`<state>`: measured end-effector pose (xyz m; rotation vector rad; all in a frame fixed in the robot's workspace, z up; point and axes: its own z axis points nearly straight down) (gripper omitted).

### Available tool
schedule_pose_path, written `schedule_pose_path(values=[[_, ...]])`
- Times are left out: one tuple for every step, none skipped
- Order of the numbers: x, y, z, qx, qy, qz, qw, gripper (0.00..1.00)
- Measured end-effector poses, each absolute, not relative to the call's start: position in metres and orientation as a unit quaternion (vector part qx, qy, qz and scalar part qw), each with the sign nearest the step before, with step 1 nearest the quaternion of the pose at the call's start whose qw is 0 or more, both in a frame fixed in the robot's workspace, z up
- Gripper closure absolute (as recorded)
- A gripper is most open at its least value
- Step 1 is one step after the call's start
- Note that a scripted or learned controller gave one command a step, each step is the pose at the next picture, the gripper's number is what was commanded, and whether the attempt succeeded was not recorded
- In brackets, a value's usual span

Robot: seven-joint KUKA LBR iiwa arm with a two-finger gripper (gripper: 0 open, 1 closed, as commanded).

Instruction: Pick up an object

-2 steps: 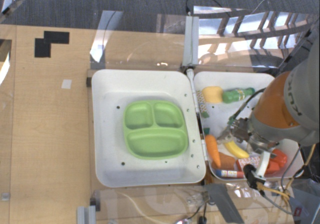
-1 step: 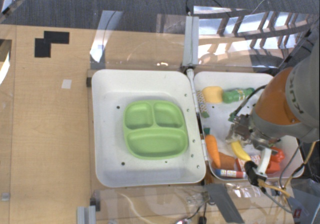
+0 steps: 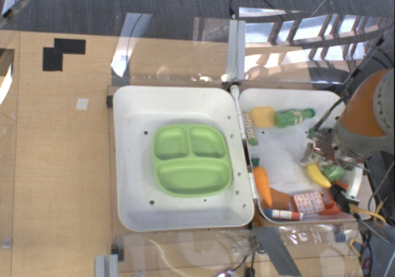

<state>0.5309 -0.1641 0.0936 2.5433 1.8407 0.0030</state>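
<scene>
My gripper [image 3: 319,156] hangs low over the right side of the right bin [image 3: 284,152], just above a yellow banana [image 3: 318,176]. A small green item [image 3: 336,172] lies right beside the banana, partly under the wrist. Across the bin's far end lie a yellow fruit [image 3: 261,116] and a green bottle [image 3: 294,116]. An orange carrot [image 3: 262,184] rests along the left wall. At the near edge are a red and white box [image 3: 309,202], a marker pen [image 3: 286,214] and an orange piece [image 3: 281,197].
The left bin [image 3: 136,208] holds a green divided plate [image 3: 192,160]. A metal divider [image 3: 242,140] separates the two bins. The arm's orange band [image 3: 370,112] and cables crowd the right bin's right rim.
</scene>
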Motion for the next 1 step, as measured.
schedule_pose_path(values=[[0.5437,-0.1222,0.2038,0.764,0.645,0.0019,0.002,1.00]])
